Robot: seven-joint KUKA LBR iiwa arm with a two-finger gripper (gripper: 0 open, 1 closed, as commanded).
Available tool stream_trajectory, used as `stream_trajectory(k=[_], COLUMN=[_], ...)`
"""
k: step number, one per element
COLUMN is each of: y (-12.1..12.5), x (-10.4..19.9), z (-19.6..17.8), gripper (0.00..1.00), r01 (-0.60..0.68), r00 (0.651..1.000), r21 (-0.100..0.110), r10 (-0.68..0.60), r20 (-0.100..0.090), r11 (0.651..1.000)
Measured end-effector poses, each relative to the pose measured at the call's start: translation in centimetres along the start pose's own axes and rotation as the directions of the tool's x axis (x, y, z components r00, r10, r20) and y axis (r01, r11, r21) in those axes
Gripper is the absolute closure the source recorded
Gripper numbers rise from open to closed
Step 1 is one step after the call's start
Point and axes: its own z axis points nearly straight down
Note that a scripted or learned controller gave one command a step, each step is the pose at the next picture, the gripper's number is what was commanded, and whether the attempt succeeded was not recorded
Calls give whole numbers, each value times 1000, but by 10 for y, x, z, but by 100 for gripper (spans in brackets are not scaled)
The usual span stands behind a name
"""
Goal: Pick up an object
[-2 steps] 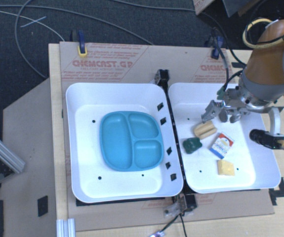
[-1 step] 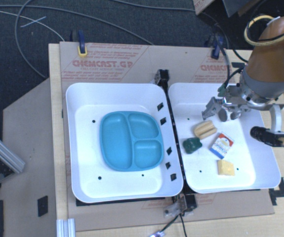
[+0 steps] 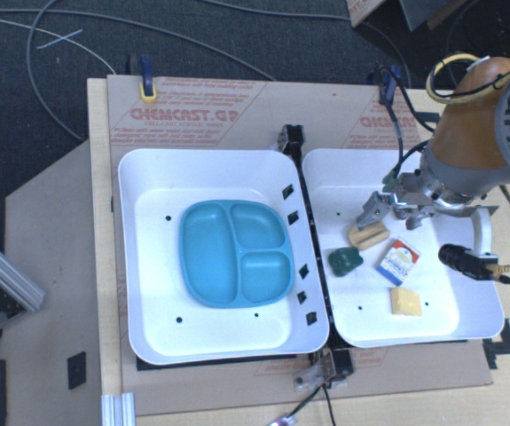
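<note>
Tool hovers just above tan block in right bin.

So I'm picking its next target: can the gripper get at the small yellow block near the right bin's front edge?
Probably yes: the yellow block lies apart from its neighbours, uncovered, and the gripper hangs above that bin.

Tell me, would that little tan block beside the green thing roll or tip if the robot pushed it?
Probably neither. The tan block looks flat-sided and lies low on the right bin's floor, so it would likely slide. That floor looks smooth and white, so it may skid or twist away from the tool. Pushed leftward, it might bump the green piece close beside it.
</note>
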Motion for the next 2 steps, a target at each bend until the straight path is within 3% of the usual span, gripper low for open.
stream_trajectory(k=[2], y=[-3], x=[6], z=[74], gripper=[0], r01=[1], r00=[1000], r21=[-1], r10=[-1], r20=[0], r11=[1000])
